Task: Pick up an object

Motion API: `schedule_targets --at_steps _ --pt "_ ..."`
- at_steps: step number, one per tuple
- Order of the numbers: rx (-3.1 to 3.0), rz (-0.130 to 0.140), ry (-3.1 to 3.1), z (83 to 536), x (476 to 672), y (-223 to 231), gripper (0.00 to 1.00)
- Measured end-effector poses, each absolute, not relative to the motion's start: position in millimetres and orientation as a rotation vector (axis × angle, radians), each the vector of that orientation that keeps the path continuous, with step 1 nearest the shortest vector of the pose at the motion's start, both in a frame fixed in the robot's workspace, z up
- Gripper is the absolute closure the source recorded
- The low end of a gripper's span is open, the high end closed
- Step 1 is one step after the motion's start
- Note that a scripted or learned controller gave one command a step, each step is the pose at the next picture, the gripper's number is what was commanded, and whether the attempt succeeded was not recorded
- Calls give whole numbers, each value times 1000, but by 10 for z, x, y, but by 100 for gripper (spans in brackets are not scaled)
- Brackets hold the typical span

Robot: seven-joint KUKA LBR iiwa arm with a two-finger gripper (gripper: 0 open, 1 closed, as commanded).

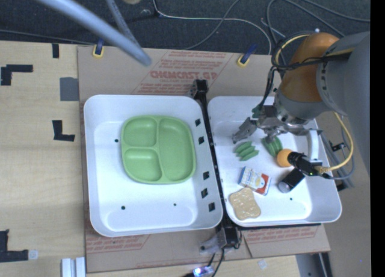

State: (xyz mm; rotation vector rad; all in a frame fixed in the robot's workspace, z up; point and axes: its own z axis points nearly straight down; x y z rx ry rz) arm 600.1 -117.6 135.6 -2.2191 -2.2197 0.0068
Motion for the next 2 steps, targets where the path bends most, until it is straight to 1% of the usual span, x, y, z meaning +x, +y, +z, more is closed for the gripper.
schedule_targets --at_steps 1,2 --pt "-2219 4 -2224 826 5997 -1170 0" --pt "-2219 2 -2226 959 6007 -1167 100"
